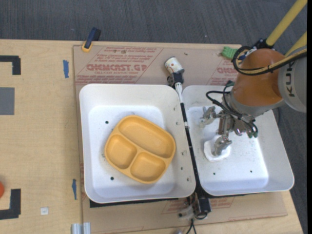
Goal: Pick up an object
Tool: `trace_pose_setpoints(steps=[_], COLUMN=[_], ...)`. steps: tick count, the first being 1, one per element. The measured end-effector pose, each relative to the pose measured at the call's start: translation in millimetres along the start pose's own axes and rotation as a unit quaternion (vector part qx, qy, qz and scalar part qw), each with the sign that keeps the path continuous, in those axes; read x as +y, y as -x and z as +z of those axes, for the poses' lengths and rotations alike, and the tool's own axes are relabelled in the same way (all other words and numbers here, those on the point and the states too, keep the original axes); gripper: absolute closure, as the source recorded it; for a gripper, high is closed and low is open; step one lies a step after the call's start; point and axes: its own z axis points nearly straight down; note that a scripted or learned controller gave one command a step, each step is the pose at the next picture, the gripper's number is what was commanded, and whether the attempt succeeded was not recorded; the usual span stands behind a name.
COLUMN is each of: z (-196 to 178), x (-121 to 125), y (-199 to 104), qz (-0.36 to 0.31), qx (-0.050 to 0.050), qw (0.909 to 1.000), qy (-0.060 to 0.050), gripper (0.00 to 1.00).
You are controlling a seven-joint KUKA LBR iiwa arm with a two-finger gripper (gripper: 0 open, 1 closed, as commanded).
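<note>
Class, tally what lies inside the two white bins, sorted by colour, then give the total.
Yellow: 1, the divided tray in the left bin.
White: 1, the small object in the right bin, under the gripper.
Total: 2

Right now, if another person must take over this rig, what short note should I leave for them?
Gripper: down inside the right bin, directly over a small white object. From above I cannot tell if the fingers are open or shut, or if they touch the object.
Things: the white object lies on the right bin's floor, left of its middle. A yellow divided plate lies in the left bin, apart from the arm.
Done: the arm has reached the white object.
Left: confirm a grasp, then lift. Nothing appears lifted yet.
</note>
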Motion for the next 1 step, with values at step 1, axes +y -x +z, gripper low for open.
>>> trace_pose_setpoints(steps=[1], z=[0.0], x=[-71.4], y=[30.3], qz=[-0.036], qx=[-0.001], qw=[0.9994], qy=[-0.002], gripper=[0.00])
